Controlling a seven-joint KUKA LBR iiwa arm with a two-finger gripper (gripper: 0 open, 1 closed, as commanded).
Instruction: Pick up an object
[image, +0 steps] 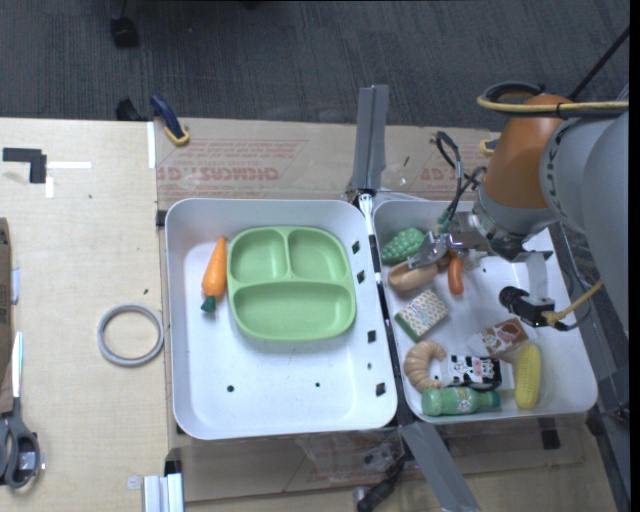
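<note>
My gripper (446, 244) is down in the back of the right bin (575, 400), reaching in from the right under the grey arm with its orange band (520, 150). It hovers among a green knobbly toy (403, 243), a brown bread roll (413, 275) and a small red-orange sausage (456, 276). Whether it touches any of them I cannot tell. Nearer the front lie a patterned box (422, 313), a croissant (424, 360), a green bottle (460, 401), a corn cob (527, 375) and a brown packet (503, 338).
The left bin (280, 400) holds a green divided plate (292, 280) and a carrot (213, 270) beside it. On the bench to the left lie a grey tape ring (131, 333) and scissors (20, 450). Cables hang by the arm.
</note>
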